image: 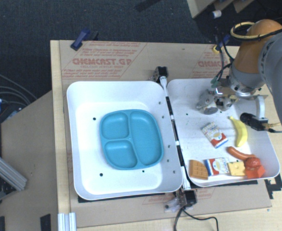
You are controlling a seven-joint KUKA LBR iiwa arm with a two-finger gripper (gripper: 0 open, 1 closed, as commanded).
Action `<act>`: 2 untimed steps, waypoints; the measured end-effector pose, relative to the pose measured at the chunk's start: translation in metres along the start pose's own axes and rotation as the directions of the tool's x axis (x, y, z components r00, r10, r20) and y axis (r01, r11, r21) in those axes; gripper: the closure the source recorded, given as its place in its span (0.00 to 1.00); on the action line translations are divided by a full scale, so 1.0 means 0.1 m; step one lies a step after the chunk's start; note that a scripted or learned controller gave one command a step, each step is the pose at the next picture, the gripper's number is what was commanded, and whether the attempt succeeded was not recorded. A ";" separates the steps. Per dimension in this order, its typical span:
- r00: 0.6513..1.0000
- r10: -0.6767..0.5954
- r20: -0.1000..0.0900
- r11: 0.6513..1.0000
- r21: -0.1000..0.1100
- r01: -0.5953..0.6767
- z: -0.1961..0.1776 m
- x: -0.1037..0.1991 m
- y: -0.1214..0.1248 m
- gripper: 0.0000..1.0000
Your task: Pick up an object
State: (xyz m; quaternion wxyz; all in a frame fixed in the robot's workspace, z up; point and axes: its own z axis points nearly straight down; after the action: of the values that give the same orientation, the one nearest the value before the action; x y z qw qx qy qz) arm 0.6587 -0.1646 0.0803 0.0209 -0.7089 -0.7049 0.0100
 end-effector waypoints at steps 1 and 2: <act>1.000 -0.006 0.010 1.000 -0.020 0.006 -0.13 -0.01 0.03 1.00; 1.000 -0.007 0.016 0.999 -0.047 0.008 -1.28 0.23 0.03 1.00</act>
State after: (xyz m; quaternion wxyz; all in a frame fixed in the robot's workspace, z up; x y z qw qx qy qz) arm 0.6676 -0.1432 0.2084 -0.0016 -0.7065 -0.7077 -0.0011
